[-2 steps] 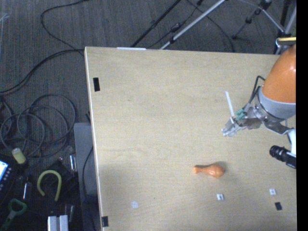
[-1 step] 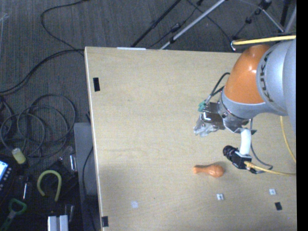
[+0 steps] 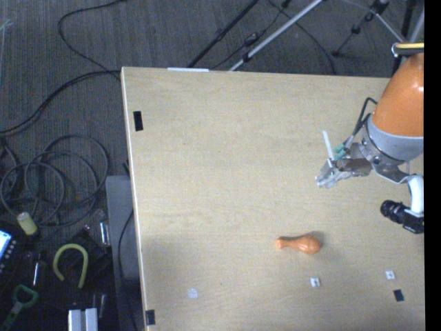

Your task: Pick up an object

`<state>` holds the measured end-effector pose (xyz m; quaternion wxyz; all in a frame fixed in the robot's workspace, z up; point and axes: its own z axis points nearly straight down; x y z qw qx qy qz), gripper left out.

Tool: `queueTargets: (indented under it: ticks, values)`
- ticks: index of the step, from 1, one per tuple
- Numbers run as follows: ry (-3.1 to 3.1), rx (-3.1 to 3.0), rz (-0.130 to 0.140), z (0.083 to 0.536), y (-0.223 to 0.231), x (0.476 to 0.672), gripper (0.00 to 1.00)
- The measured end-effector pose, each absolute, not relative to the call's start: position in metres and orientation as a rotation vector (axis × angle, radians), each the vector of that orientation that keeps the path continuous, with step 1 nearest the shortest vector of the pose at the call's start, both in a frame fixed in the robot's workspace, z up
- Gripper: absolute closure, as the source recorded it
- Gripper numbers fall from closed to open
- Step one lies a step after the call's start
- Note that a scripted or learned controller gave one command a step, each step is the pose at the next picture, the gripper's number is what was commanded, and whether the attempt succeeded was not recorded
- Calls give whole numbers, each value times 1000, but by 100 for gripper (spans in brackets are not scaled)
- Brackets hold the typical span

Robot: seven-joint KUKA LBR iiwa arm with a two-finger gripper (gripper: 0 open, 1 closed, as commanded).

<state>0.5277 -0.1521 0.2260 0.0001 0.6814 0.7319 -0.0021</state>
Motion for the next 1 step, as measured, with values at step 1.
queueTargets:
  ticks: [1]
  values:
    - [2299, 2141, -6, 226, -152, 528, 0]
